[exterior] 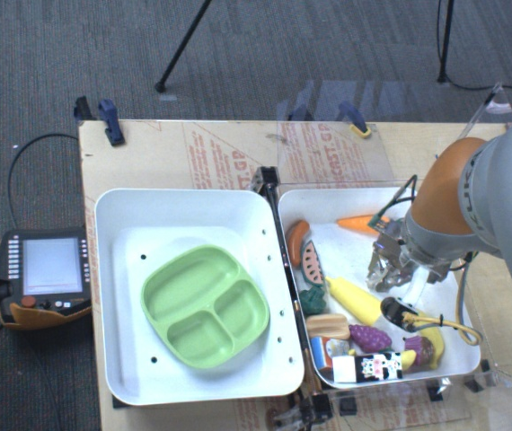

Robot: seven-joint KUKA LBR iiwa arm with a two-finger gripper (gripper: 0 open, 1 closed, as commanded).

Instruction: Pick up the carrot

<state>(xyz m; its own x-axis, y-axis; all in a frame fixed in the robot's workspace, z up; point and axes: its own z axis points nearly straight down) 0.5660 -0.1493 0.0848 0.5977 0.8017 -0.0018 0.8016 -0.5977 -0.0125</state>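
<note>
Right-hand bin point(468, 353): my gripper point(384, 272) hovers (finger state indiscernible to me) near the carrot point(357, 224), just beside the corn point(353, 301).

Even overhead light, soft shadows, bright white bins point(112, 241), slightly grainy

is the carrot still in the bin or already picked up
In the bin. The carrot lies flat on the right bin's floor near the far wall, with the tool beside it, not around it.
</note>
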